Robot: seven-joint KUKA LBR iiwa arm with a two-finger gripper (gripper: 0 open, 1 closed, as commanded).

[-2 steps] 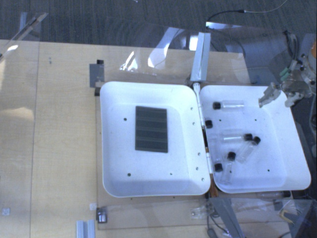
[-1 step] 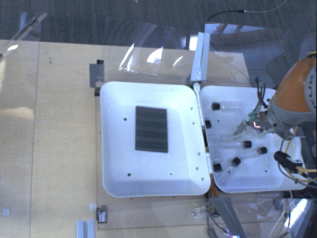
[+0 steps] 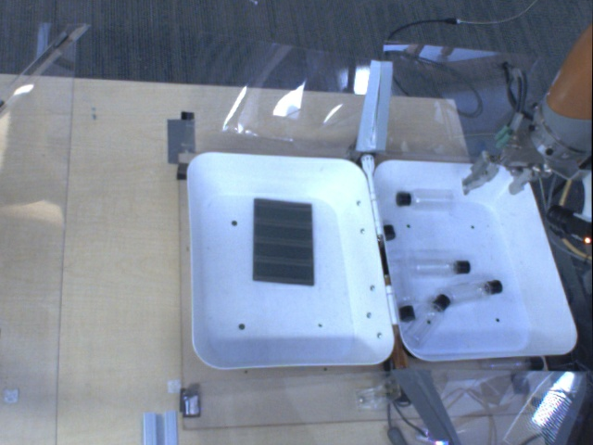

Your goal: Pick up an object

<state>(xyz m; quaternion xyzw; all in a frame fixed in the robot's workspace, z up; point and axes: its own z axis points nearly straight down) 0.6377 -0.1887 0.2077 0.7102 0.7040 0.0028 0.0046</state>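
Note:
Several clear tubes with black caps lie in the right bin (image 3: 547,332): one tube (image 3: 419,197) near the far left corner, one tube (image 3: 443,267) mid-bin, and a tube (image 3: 474,291) toward the near side with others beside it. My gripper (image 3: 497,176) hangs over the bin's far right edge, above and right of the tubes. Its two pale fingers (image 3: 477,172) are spread apart with nothing between them, so it is open. A dark ridged block (image 3: 283,241) lies flat in the left bin (image 3: 213,323).
A metal post (image 3: 374,109) stands behind the seam between the bins, with a clear plastic sheet (image 3: 278,100) on the bench behind the left bin. Cables (image 3: 482,82) trail at the back right. The grey arm with its orange band (image 3: 570,86) enters at the right edge.

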